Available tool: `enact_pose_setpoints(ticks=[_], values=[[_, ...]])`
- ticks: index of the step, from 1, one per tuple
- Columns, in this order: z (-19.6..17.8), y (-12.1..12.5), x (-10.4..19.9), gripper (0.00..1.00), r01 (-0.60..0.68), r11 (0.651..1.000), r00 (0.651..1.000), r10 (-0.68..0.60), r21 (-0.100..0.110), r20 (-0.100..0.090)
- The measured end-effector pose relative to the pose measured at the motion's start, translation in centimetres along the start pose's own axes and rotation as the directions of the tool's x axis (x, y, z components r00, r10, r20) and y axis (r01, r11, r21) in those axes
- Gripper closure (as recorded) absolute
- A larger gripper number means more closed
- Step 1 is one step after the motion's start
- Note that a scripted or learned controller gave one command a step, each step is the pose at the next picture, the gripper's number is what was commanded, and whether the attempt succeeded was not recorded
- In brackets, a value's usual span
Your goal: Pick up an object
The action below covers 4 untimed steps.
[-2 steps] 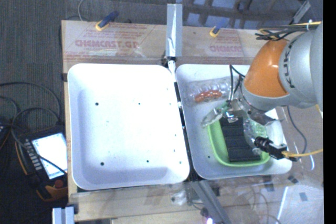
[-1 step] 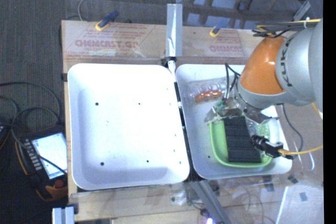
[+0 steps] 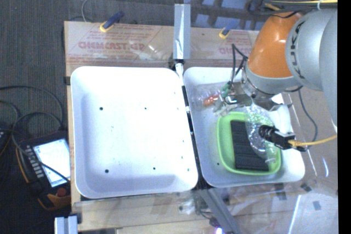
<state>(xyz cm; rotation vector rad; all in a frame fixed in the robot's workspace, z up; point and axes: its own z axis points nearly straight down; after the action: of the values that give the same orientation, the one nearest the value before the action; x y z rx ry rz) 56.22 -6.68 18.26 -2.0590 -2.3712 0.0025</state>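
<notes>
The right bin (image 3: 200, 134) holds a green tray (image 3: 222, 142) with a black ribbed block (image 3: 244, 146) lying in it. A crumpled clear plastic item (image 3: 256, 131) rests on the tray's right side. A small orange piece (image 3: 210, 100) and some clear and green scraps (image 3: 219, 108) lie at the bin's far end. My gripper (image 3: 235, 97) hangs low over that far end, just right of the orange piece and above the tray's far rim. The orange-banded wrist (image 3: 271, 55) covers most of it from above.
The left bin (image 3: 129, 131) sits beside the right one, with a narrow divider between them. A cable (image 3: 307, 142) with a black plug runs off the arm over the right bin's right rim. Cardboard and clear sheeting lie behind both bins.
</notes>
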Motion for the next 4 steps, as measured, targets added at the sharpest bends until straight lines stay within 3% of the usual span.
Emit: enact_pose_setpoints(ticks=[1,2,3,4], values=[[0.0,0.0,0.0,0.0,0.0,1.0,1.0,0.0,0.0,0.0],[8.2,-2.5,-5.5,0.0,0.125,0.992,0.992,-0.125,-0.006,-0.002],[3.9,-2.2,-7.2,0.0,0.221,0.975,0.975,-0.221,-0.001,-0.021],[7.8,0.2,-7.1,0.0,0.283,0.959,0.959,-0.284,-0.012,-0.01]])
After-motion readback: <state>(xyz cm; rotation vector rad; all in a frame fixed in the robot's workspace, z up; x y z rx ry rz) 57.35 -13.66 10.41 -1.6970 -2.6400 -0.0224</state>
